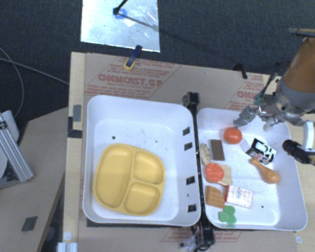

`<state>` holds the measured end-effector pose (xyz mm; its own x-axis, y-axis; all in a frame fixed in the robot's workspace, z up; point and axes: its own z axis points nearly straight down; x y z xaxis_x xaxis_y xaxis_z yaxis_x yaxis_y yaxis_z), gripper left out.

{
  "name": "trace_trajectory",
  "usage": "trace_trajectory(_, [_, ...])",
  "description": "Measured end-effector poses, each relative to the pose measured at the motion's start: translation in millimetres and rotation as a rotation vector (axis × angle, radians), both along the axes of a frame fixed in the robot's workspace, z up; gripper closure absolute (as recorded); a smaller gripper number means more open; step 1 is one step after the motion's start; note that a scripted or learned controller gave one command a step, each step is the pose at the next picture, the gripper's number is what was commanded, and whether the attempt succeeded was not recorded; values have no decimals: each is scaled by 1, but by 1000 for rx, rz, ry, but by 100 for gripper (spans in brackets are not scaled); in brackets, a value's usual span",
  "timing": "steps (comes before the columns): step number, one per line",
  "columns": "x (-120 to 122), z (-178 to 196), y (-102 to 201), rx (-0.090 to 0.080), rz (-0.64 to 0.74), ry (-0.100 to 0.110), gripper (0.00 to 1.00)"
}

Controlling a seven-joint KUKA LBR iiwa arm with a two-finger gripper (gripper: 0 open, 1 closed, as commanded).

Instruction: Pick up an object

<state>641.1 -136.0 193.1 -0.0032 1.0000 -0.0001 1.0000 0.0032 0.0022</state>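
The gripper hangs just above and right of the orange ball in the right bin, fingers apparently spread and holding nothing, seemingly poised to descend.

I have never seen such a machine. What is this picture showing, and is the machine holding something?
One camera looks down at a slant on a bench with two white bins. The grey and orange robot arm reaches in from the right; its gripper hangs over the right bin, above an orange ball. I see nothing held. The right bin also holds small toy foods: a wooden spoon, a green piece, a cracker. The left bin holds a yellow divided tray.
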Motion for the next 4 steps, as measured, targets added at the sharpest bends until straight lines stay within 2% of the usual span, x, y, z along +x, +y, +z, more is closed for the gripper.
trace_trajectory(1, [14, -73, 52, -1, 6, -1, 0])
trace_trajectory(2, [-25, -96, 8, -1, 4, -5, 0])
trace_trajectory(3, [-129, -106, 25, 0, -6, -3, 0])
trace_trajectory(4, [-125, -95, 26, 2, -2, -6, 100])
